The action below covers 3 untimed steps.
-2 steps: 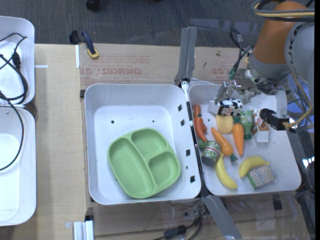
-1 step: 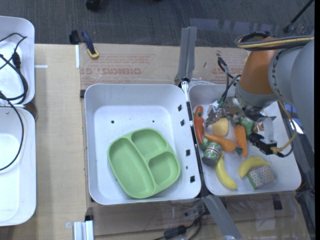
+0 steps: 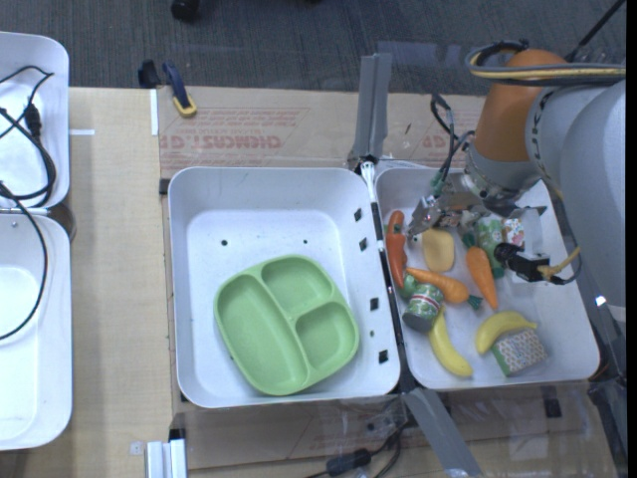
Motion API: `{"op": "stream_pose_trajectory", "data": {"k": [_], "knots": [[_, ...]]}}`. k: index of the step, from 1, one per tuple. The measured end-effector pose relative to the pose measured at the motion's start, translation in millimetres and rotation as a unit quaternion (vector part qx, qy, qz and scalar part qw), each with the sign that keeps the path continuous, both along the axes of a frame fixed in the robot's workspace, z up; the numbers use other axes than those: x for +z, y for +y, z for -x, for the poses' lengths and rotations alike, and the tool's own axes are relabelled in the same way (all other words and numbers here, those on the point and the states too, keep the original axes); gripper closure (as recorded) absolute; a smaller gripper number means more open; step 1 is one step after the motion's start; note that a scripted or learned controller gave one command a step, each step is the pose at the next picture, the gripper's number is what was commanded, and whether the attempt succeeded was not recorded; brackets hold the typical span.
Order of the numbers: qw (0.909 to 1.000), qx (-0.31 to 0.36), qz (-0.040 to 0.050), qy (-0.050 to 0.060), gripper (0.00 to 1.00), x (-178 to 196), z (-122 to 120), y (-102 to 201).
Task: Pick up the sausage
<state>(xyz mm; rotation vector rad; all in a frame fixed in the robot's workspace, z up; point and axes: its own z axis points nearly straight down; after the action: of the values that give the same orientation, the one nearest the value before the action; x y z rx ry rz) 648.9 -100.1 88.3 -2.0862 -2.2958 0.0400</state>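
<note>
From my remote seat I see the gripper (image 3: 430, 217) low in the right bin (image 3: 572, 361), near its far left corner; whether it is released or clenched I cannot tell, and nothing shows in its grasp. The arm (image 3: 557, 118) reaches in from the right, its orange band (image 3: 510, 108) above the wrist, bending down toward the bin's far edge. The sausage (image 3: 396, 249) lies along the bin's left wall, just left of the gripper and slightly nearer me.
</note>
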Motion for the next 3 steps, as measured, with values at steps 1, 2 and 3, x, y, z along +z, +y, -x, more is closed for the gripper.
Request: {"op": "stream_pose_trajectory", "data": {"k": [1,2,3], "knots": [[0.9796,-0.2,0.0087,-0.018,0.0,3,-9,1],[0.929,-0.369,0.0131,-0.02,0.0,41,-10,-28],[0.8849,-0.465,0.0151,-0.017,0.0,33,-5,-1]]}}
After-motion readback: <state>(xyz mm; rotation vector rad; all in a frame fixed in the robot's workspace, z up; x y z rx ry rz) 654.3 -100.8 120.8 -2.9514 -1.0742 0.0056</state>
